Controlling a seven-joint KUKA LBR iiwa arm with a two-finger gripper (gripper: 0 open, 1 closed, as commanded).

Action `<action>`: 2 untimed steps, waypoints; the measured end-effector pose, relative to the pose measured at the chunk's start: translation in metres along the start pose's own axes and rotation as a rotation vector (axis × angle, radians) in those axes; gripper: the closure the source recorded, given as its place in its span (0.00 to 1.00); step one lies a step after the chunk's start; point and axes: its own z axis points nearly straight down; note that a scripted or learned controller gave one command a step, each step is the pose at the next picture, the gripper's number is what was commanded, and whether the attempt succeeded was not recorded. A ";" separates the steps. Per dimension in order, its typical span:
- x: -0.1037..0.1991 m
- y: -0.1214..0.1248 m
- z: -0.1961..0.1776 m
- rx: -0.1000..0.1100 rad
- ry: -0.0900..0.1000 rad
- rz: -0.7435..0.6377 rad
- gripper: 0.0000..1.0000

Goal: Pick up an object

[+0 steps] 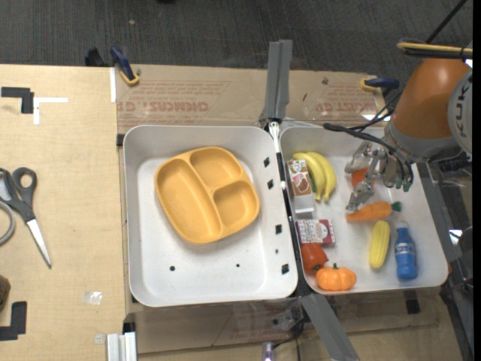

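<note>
**Hovering Over the Right Bin**

Hanging above the right bin (pixel 432 280), the gripper (pixel 363 194) points its metal fingers down toward the carrot (pixel 370 212), which lies directly below the fingertips. Nothing is seen between the fingers; whether they are spread or closed cannot be told. A small red-orange item sits just behind the gripper. Bananas (pixel 322 173) lie to its left, corn cob (pixel 379 244) and blue bottle (pixel 405 253) just beyond the carrot. The yellow divided plate (pixel 207 194) rests in the left bin (pixel 150 277), well apart.
</note>
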 end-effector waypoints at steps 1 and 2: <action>0.061 -0.038 0.001 0.000 0.003 0.088 0.00; 0.089 -0.055 0.002 0.000 0.003 0.055 0.00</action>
